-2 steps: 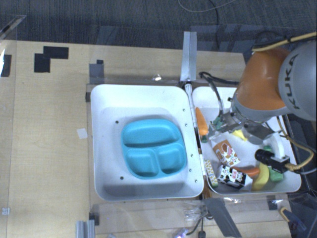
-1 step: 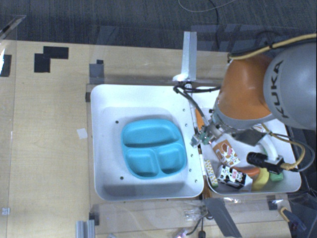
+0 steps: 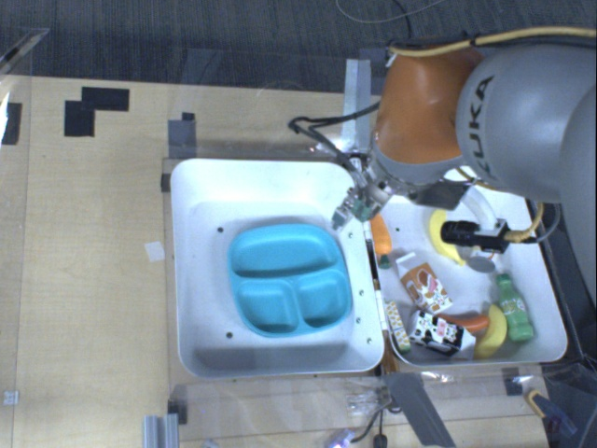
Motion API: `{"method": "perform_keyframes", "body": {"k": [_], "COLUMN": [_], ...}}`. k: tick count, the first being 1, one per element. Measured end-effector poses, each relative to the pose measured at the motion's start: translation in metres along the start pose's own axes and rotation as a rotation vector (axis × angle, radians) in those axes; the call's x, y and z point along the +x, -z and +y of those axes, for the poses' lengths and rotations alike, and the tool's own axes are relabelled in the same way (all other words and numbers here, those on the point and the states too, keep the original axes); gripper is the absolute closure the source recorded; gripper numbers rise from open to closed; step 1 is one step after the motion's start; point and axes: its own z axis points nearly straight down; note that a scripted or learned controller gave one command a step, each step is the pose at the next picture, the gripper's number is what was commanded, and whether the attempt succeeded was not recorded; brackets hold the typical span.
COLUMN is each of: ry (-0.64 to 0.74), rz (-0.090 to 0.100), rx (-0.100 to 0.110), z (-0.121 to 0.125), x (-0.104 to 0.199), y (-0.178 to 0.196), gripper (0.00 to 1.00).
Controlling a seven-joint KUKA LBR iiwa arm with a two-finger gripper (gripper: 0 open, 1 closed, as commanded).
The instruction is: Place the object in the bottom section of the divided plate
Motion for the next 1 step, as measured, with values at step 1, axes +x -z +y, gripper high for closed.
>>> {"method": "perform_keyframes", "body": {"k": [1], "ry": [0.321], "rz": [-0.003], "rx": [-0.003], "z": [-0.0193], "x": [0.023], "y": [0.1238], "gripper": [1.0]}}
